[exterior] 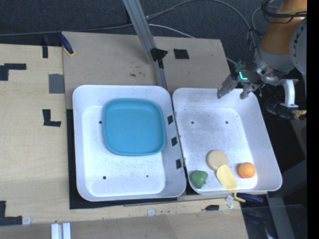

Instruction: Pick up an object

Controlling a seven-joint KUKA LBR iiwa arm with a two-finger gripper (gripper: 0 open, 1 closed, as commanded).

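Gripper [233, 92] spread wide, holding nothing; orange ball [246, 170], yellow piece [226, 177] well below it, crowded, likely to slip the grasp.

A pale wooden worktop [30, 133] carries two shallow white bins side by side: the left bin [84, 148] and the right bin [259, 128], rims touching.

orange ball [246, 170] | right bin [259, 128] | near corner | resting

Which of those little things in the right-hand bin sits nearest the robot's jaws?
The tan round piece: it lies farthest up the bin, toward the gripper; the green, yellow and orange ones sit lower.
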